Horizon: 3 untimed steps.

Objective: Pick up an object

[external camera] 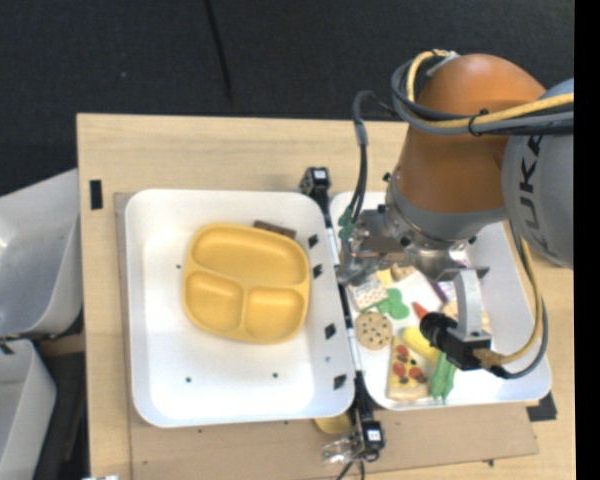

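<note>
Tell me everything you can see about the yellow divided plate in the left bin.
The yellow divided plate looks like matte plastic, a rounded rectangle with three compartments: one long one across the far side and two smaller ones nearer the camera. It lies flat and upright near the middle of the left bin, slightly turned. A small dark object sits at its far edge.

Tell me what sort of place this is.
Probably a robotics lab's grasping test bench: a KUKA arm reaches over two white bins on a wooden bench, one holding a yellow divided plate, the other toy food.
</note>
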Tool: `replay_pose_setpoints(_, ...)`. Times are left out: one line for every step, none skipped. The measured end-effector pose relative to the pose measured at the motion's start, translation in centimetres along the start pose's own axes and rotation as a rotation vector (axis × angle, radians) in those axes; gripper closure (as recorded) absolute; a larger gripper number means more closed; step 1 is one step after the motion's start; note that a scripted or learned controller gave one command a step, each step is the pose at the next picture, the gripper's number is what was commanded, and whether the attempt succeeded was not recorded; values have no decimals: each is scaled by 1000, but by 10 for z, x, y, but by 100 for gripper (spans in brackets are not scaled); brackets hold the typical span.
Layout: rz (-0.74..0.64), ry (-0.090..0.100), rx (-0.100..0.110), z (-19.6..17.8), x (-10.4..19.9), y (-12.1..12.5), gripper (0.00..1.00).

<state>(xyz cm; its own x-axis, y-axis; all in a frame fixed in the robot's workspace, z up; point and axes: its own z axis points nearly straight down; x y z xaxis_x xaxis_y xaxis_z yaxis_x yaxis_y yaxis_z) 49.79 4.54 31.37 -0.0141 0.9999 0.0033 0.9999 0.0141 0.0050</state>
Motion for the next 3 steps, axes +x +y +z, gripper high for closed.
replay_pose_setpoints(18, -6, -4, -66, -64, -8, 100)
replay_pose_setpoints(10, -4, 5, -40, -36, -8, 100)
replay_pose_setpoints(9, -3, -1, -97, -10, -7, 100)
